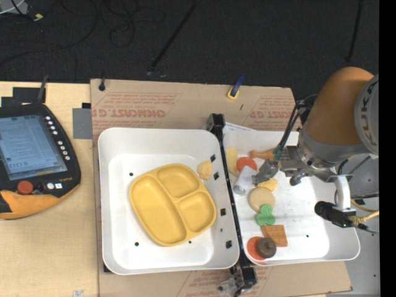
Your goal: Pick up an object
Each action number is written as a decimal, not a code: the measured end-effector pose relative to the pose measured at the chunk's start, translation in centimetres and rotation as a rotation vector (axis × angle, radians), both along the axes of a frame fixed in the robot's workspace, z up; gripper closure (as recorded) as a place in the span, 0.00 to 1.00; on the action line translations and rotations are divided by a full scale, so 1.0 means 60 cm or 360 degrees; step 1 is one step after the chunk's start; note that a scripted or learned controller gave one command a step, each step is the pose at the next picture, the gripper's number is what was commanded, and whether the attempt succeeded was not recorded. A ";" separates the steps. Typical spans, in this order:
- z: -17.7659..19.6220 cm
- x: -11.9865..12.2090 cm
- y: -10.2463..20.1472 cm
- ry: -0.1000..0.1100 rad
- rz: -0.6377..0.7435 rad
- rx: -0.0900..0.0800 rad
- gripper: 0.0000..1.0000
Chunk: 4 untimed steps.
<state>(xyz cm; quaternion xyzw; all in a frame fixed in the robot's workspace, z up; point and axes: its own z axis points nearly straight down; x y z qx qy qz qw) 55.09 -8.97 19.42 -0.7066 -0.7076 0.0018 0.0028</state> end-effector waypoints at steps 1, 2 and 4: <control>-0.088 0.015 0.004 0.0001 -0.0004 0.0000 0.00; -0.172 0.017 0.005 -0.0015 -0.0007 -0.0008 0.00; -0.068 0.014 0.010 -0.0012 -0.0003 -0.0002 1.00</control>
